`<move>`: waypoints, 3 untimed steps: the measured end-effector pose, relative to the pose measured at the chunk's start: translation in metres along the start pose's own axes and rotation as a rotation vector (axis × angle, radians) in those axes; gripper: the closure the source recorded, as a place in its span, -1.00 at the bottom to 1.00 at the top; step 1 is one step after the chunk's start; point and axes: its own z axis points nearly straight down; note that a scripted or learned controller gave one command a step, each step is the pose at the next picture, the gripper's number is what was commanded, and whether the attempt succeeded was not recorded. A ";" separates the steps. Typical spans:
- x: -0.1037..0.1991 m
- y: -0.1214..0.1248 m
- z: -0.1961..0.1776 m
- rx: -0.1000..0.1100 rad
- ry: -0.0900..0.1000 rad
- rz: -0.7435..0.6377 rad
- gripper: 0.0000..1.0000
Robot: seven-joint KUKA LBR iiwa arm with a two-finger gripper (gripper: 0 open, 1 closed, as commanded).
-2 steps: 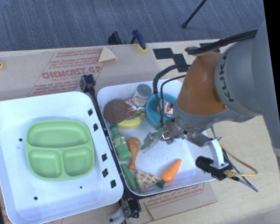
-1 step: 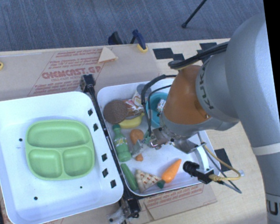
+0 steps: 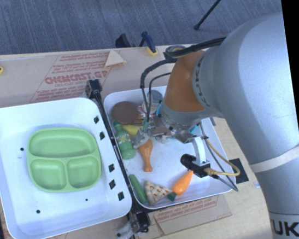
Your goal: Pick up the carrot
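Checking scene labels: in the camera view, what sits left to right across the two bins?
Green divided plate → cucumber → pizza slice → carrot. The drumstick is left out because it sits over the same span as the slice.

Bright, even light from above. The left bin [image 3: 5, 175] nearly washes out, shadows stay soft, and fine detail looks slightly blurred, perhaps from low resolution.

Left shallow white bin [image 3: 3, 142]: I note a light green three-compartment plastic plate [image 3: 64, 158], flat. Right white bin [image 3: 164, 167]: tan toy drumstick [image 3: 146, 154], brown round disc [image 3: 126, 113], and a wedge-shaped toy pizza slice [image 3: 157, 191] beside a dark green cucumber [image 3: 137, 188].
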 end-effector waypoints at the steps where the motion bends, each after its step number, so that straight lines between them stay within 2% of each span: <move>1: 0.004 -0.001 -0.008 0.009 0.007 -0.012 1.00; 2: 0.065 0.025 -0.102 -0.002 0.009 0.101 1.00; 3: 0.017 -0.001 -0.276 -0.011 0.004 -0.251 1.00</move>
